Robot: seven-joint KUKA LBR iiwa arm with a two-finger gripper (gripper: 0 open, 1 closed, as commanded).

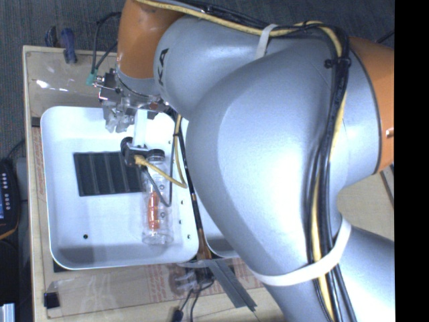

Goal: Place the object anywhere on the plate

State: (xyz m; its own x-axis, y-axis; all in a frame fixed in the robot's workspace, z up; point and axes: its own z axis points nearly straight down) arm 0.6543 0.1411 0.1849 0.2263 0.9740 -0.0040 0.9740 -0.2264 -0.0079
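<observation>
Gripper (118, 116) sits low over the far corner of the left bin (57, 123), just inside the rim. The metal tip is small and glare-washed from this angle. Cannot tell whether it is clenched or released, and nothing visible is carried in it.

Arm (268, 146) fills the right of the view, its orange band just above the wrist, and covers most of the right bin (216, 247), of which a sliver of rim shows.

Just below the gripper, flat on the bin floor, lies a dark ribbed slab, taken to be the plate (100, 173) (no other candidate in sight). Its top is bare.

Beside the plate's near right corner, against the bin's right wall, lies a clear bottle (156, 217) on its side with something orange inside. Taken to be the object. Its neck end comes right up to the plate's corner; touching or not, cannot tell. Most of it rests on white floor, so not counted as placed.

Small dark speck (86, 235) on the floor near the front wall. Wooden bench (40, 72) shows around the bin.

Step in hand, by judgement: before the pick, or between tries. The gripper is well apart from the bottle, on the other side of the plate.

Next move calls for: travel across the plate to the bottle, line up across its narrow width, grip mid-body (smooth and round, likely to roll or slip), then a short lift sideways onto the ribs
</observation>
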